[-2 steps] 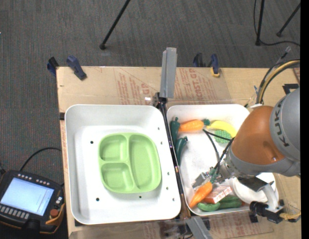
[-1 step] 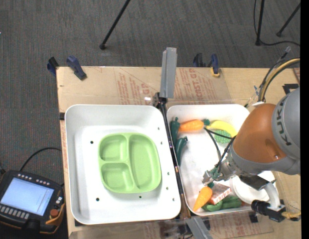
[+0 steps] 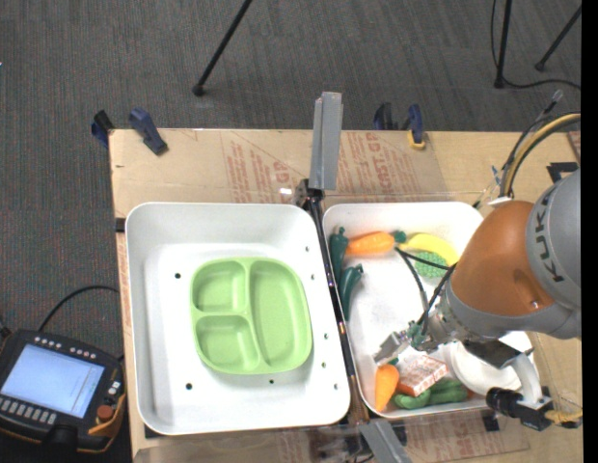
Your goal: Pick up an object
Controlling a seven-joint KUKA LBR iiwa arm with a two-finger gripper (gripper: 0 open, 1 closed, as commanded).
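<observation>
Orange carrot (image 3: 386,385) just below gripper (image 3: 396,343), right bin (image 3: 376,210); gripper state unclear.

Toy food lies in the right bin (image 3: 473,210): a carrot (image 3: 370,244) at eleven o'clock, a banana (image 3: 431,248) at twelve.

Both white bins (image 3: 145,258) appear as smooth, slightly glossy plastic; the green divided tray (image 3: 251,314) shows a matt plastic finish. The bench top (image 3: 212,167) is printed brown cardboard. The arm's orange band (image 3: 502,268) is smooth and glossy.
</observation>
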